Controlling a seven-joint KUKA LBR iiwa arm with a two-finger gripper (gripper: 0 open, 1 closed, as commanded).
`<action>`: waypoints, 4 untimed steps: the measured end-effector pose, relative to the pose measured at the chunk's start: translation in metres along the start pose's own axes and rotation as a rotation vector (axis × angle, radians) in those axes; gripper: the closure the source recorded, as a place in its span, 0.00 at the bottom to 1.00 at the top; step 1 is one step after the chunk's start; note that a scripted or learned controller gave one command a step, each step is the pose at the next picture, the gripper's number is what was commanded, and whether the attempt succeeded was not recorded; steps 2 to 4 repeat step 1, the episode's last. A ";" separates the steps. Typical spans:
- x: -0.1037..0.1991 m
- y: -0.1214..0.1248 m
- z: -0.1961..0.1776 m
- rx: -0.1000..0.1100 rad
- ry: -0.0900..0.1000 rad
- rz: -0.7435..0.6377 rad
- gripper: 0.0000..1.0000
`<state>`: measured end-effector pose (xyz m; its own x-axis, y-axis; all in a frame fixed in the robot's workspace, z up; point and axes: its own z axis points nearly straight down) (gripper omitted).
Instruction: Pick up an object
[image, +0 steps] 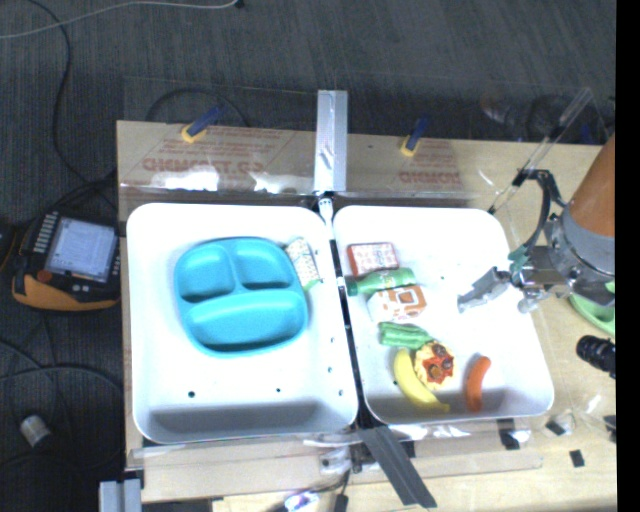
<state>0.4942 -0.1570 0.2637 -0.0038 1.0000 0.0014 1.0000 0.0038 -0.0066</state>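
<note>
Two white bins sit side by side: the left bin (150, 400) carries one blue tray (240, 295), the right bin (520, 385) perhaps seven small items. One banana (412, 380) lies near its front edge, left of the empty, parted gripper (482, 291)

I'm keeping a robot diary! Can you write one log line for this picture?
gripper: above right white bin, holding nothing | yellow banana, orange carrot: lying in bin | blue divided plastic plate: left bin
</note>
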 end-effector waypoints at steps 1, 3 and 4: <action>0.091 -0.009 0.084 0.002 0.000 0.181 0.00; 0.091 -0.009 0.084 0.002 0.000 0.181 0.00; 0.091 -0.009 0.084 0.002 0.000 0.181 0.00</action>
